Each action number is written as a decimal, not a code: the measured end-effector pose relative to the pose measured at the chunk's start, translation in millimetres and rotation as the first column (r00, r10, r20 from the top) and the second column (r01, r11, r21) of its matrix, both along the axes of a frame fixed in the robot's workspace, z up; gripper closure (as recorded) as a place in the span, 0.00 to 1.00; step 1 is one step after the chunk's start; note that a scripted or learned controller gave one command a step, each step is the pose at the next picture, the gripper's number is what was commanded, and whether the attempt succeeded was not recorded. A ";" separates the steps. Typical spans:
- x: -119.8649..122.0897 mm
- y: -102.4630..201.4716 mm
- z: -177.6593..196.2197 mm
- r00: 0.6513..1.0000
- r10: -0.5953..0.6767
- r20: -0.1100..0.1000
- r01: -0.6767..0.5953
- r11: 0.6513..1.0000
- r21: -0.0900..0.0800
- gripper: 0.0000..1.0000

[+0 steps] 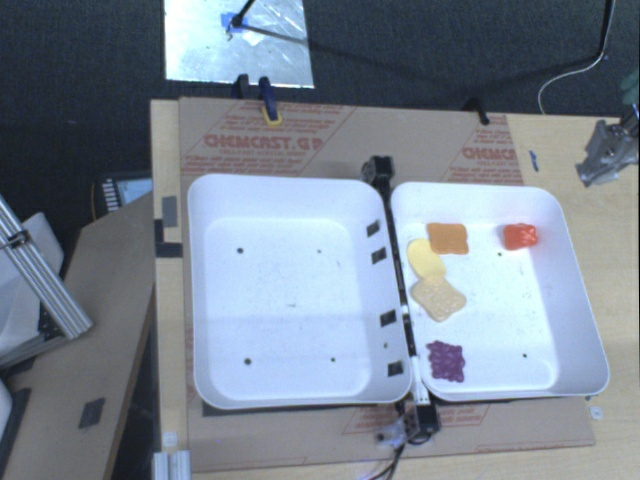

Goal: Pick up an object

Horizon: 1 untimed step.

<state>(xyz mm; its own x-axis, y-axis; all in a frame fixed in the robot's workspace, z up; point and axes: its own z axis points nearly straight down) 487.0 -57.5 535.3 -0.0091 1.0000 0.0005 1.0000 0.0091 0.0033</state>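
Gripper [606,154] sits at the far right edge of the view, above the bench and outside the right bin [570,268], just past that bin's upper right corner. It appears as a small grey metallic shape; whether it is open or closed cannot be told, and nothing is seen held in it. All candidate objects lie in the right bin. An orange toast-like slice [447,238] lies near the bin's upper left area. Just below and left of it, touching or nearly so, is a yellow rounded piece [424,260]. Below that, overlapping its lower edge, lies a tan cracker-like square [438,298], tilted. A purple grape cluster [446,361] rests near the bin's lower left, apart from the others. A red-orange item [519,235], possibly a toy tomato or pepper, sits toward the upper right of the bin, well apart from the rest and nearest to the gripper. The left bin [200,298] adjoins the right bin along a clipped centre seam.
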 end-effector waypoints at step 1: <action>6.3 66.7 -0.2 1.000 0.002 0.000 -0.002 1.000 0.001 1.00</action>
<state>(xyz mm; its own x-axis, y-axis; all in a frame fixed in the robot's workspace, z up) 493.2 9.2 535.1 -0.0114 0.9999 0.0020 0.9999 0.0114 0.0031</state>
